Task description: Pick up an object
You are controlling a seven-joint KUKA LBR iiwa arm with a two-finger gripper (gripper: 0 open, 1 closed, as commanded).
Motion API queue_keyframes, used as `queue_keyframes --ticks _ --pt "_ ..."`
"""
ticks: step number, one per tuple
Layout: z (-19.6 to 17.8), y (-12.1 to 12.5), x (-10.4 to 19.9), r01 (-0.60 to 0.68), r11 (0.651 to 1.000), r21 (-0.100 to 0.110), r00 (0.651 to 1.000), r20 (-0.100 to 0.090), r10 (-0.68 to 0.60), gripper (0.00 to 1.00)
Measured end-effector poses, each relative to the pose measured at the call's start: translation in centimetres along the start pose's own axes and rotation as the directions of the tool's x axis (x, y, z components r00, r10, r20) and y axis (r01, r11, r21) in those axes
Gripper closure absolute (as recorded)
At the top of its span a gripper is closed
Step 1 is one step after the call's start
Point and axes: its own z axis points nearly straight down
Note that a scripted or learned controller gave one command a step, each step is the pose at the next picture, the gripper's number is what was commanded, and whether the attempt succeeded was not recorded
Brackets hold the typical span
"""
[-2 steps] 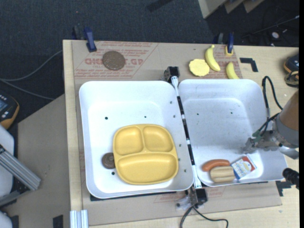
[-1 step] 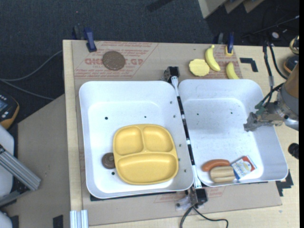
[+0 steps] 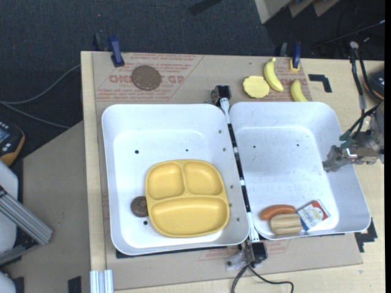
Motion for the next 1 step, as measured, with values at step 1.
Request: queue_keyframes --ticks 1 --pt "10.28 0.97 3.33 0.002 1.000 0.016 1.000 -0.006 -0.001 1.00"
